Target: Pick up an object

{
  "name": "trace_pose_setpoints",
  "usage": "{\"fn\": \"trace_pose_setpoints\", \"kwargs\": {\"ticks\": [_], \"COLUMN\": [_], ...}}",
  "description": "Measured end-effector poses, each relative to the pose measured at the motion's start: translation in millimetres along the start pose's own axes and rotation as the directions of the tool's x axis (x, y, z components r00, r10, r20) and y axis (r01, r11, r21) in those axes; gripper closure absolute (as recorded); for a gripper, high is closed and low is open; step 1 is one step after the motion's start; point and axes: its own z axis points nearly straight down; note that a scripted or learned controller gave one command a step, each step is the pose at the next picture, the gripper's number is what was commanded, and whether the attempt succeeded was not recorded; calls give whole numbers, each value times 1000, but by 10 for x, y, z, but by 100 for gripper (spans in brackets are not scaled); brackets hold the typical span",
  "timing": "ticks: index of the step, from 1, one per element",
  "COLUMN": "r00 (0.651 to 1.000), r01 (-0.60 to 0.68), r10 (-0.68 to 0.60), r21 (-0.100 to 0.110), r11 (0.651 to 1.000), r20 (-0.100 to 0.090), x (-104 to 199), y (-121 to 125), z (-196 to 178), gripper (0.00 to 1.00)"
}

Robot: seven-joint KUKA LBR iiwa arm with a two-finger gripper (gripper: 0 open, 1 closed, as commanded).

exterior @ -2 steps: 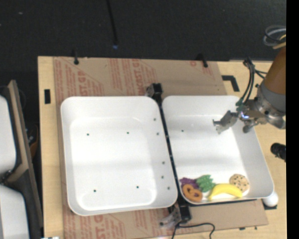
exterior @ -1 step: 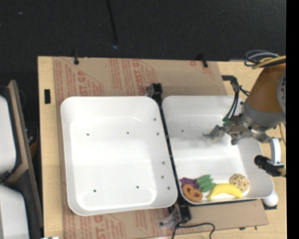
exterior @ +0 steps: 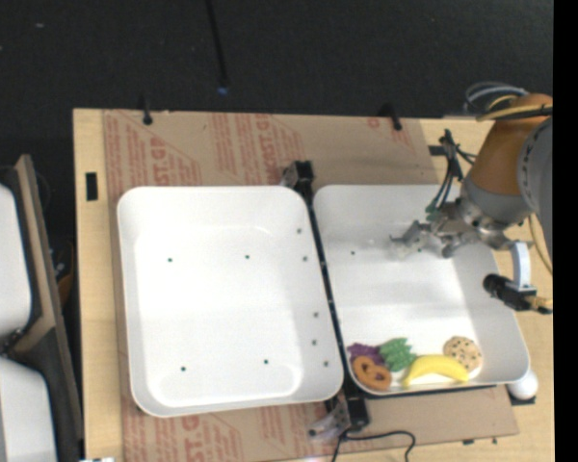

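Two shallow white bins sit side by side on the tabletop (exterior: pixel 96 258), which is covered by a brown cardboard sheet (exterior: pixel 222 147) with red print.

The left bin (exterior: pixel 222 292) shows bare white floor marked with a few small dark dots.

The right bin (exterior: pixel 414 287) holds four small items, all gathered along its near edge. From left to right: a purple and orange piece (exterior: pixel 370 368) in the near left corner, a green leafy piece (exterior: pixel 397 351) touching it, a yellow banana (exterior: pixel 435 369) lying flat just beside the green piece, and a round cookie (exterior: pixel 461 353) with dark chips just above the banana's right end. The banana and cookie look to be touching or nearly so; the exact contact is hard to tell.

The arm (exterior: pixel 506 162) reaches in from the right, its orange band above the grey wrist. The tool (exterior: pixel 424 235) hangs over the far part of the right bin, near its right wall, pointing left. It is well apart from the four items at the near edge. Its fingers are small and blurred against the white floor, so I cannot tell how wide they stand; nothing is visibly between them.

A black clip (exterior: pixel 299 173) sits at the far end of the seam between the bins, and another clip (exterior: pixel 352 414) with a cable sits at the near end.
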Motion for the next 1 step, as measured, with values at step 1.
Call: {"fn": "trace_pose_setpoints", "kwargs": {"ticks": [1], "r00": [1000], "r01": [-1], "r10": [1], "r21": [-9], "r11": [1000], "r20": [2], "x": [-35], "y": [-408], "z": [-979], "gripper": [0]}}
